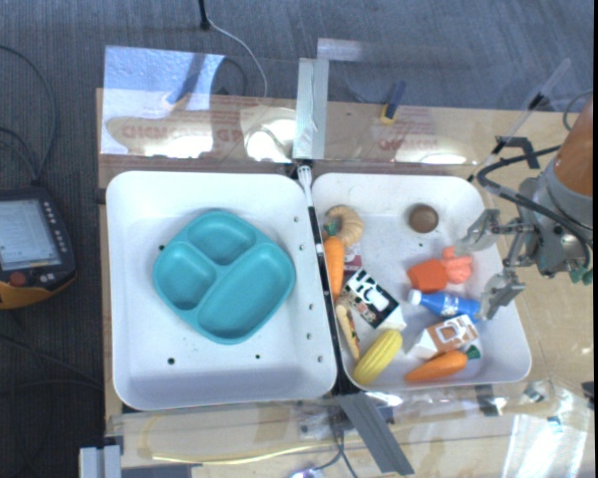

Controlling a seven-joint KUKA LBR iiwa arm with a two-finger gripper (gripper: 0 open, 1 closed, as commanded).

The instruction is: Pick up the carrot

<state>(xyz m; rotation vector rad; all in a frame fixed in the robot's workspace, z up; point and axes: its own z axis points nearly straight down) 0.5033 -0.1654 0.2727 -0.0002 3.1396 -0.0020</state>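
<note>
- Your gripper (pixel 495 257) hangs over the right bin's (pixel 379 202) right rim, fingers spread, nothing between them.
- You have two carrots: one carrot (pixel 437 367) lies just below-left of the gripper; the second carrot (pixel 334 265) sits far left of it, against the divider.
- One corn cob (pixel 377 355).
- One teal plate (pixel 224 275) in the left bin (pixel 130 366), well away.

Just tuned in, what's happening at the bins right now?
The arm's tool sits at the right bin's right edge, with nothing seen in it. Two carrots are in that bin: one along the left wall, another near the front. The teal plate lies in the left bin.
</note>
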